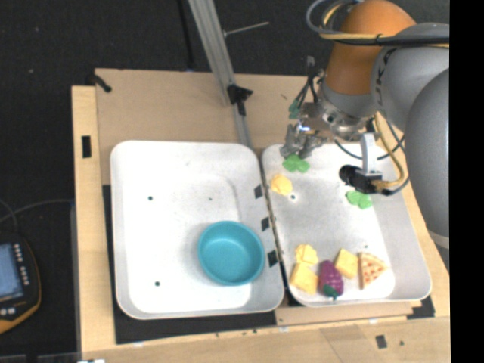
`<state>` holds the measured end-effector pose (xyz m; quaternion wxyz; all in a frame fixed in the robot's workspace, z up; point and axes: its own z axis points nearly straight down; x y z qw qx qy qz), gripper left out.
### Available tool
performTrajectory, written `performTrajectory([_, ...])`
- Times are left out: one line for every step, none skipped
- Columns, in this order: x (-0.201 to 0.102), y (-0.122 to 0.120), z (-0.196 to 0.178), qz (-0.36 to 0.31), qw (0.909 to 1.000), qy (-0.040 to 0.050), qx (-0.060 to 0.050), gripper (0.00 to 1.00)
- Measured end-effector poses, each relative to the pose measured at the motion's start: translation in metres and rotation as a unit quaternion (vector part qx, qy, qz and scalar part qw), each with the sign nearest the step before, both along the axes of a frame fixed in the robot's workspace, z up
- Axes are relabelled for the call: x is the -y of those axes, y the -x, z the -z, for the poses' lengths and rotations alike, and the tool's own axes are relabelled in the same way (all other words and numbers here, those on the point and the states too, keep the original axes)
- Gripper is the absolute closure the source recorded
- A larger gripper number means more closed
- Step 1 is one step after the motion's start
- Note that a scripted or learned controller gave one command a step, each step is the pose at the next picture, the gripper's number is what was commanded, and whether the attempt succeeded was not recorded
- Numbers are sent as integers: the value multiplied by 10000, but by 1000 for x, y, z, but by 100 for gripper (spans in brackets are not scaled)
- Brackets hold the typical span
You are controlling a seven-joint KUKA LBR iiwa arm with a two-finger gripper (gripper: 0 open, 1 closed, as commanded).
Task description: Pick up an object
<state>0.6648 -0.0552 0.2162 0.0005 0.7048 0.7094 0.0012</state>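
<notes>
My gripper [296, 151] hangs over the far left corner of the right bin [393, 233]. A small green object [296, 164] sits directly under its tip, touching it or very close; whether it is gripped is hidden by the wrist. A yellow piece [281, 185] lies just below that, near the bin's left wall. A second green piece [359, 199] rests mid-bin to the right. Along the near edge lie yellow pieces [305, 268], purple grapes [330, 278], a cheese wedge [346, 262] and a pizza slice [370, 268].
The left bin [151, 180] holds a blue bowl [231, 252] near its front right corner. A grey metal pole [215, 48] slants down behind the bins. The arm's grey body and cables [378, 169] overhang the right bin's far right side.
</notes>
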Motion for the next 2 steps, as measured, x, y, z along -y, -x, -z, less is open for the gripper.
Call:
performTrajectory([-63,-1,-3,-6,10000,-5,2,100])
performTrajectory([-113,3,-5,-3,10000,-4,-8,100])
